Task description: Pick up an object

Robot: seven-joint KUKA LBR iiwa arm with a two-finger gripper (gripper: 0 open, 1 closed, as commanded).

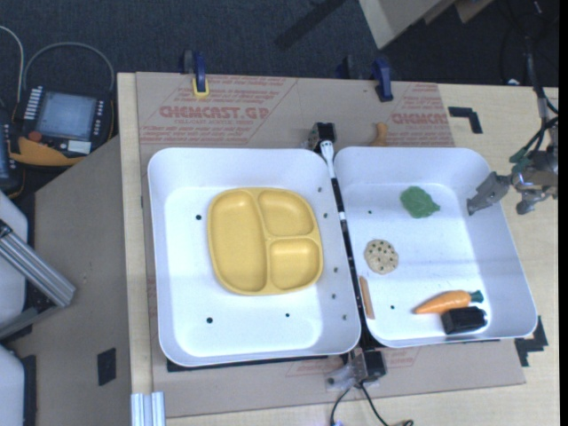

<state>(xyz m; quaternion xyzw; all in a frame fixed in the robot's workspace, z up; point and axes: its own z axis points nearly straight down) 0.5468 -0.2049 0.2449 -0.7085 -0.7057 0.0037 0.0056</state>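
The right bin (497, 264) holds a green leafy lump (419, 201), a round chocolate-chip cookie (381, 256), an orange carrot (444, 303) and a small black block (464, 320) beside the carrot. My gripper (506, 201) hovers over the bin's right rim, to the right of the green lump and apart from it. Its fingers (484, 195) are spread open with nothing between them.
The left bin (177, 273) holds a yellow divided plate (264, 238). A black hinge strip (337, 211) runs between the two bins. A tablet device (67, 114) lies off the bench at the far left.
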